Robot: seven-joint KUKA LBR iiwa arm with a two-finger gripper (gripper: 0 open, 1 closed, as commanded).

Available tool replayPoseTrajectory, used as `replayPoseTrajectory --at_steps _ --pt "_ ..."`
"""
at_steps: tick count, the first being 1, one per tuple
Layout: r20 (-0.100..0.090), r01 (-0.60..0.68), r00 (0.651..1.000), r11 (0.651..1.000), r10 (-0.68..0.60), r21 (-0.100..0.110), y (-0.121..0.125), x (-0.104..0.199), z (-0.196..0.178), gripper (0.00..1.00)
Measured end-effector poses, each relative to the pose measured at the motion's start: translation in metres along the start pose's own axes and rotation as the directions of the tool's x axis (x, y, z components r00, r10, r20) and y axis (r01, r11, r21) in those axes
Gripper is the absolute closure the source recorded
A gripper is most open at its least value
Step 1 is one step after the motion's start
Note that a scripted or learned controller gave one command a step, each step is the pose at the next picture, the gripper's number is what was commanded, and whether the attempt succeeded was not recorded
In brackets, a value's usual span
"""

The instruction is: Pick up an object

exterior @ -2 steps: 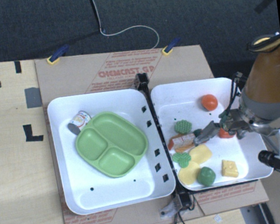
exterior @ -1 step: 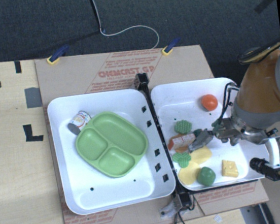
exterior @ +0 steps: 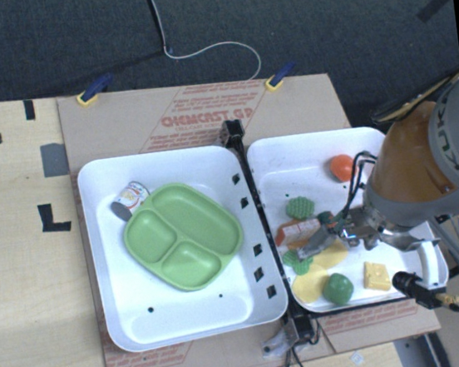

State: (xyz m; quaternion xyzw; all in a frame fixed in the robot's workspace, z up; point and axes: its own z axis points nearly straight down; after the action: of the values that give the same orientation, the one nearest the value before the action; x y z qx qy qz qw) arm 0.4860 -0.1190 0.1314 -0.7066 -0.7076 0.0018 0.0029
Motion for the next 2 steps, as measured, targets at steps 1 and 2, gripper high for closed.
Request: replayPoseTrajectory --at_steps 1,2 --pt "0.0 0.0 1.0 1.0 0.0 -0.001 -0.001 0.001 0.05 0.0" --pt "0.002 -0.001 1.0 1.0 0.001 -0.005 0.0 0.0 0.037 1.0"
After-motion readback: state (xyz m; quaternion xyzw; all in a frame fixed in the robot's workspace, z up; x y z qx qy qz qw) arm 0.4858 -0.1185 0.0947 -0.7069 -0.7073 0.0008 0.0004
